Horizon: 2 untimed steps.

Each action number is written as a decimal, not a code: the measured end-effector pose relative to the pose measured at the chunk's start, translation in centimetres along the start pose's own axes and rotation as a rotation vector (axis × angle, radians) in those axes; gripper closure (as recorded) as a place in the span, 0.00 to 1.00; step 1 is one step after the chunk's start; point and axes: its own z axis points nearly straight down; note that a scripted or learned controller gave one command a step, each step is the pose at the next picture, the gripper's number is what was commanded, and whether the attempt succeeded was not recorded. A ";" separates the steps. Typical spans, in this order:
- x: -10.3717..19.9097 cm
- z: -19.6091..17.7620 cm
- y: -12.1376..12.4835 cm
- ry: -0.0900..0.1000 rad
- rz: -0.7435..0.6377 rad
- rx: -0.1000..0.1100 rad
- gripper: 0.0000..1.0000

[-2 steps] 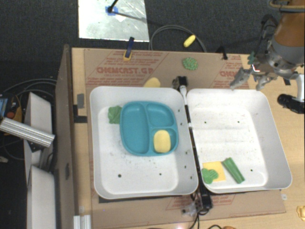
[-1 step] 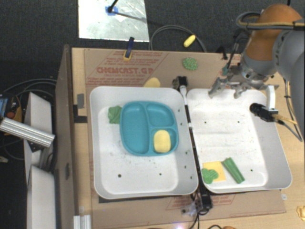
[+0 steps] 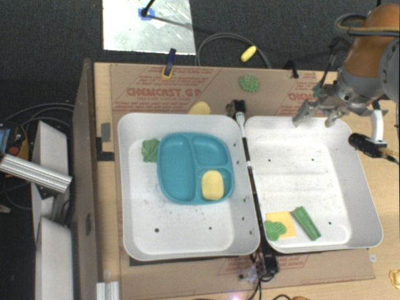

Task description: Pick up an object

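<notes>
1. From above, the gripper (image 3: 315,114) is seen over the far edge of the right bin (image 3: 325,167); its fingers are spread, with nothing between them.
2. A green stick (image 3: 306,222), yellow slab (image 3: 282,222) and green lump (image 3: 274,230) lie at the bin's near edge, well apart from it.

A divided plate (image 3: 187,167) lies in the left bin (image 3: 134,230); a slab (image 3: 282,220) and a stick (image 3: 306,222) lie side by side in the right bin's (image 3: 312,167) near end.
</notes>
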 end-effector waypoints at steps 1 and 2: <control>4.8 11.0 -0.8 0.006 -0.009 0.011 0.00; 0.4 10.2 -0.9 0.001 0.000 0.001 0.00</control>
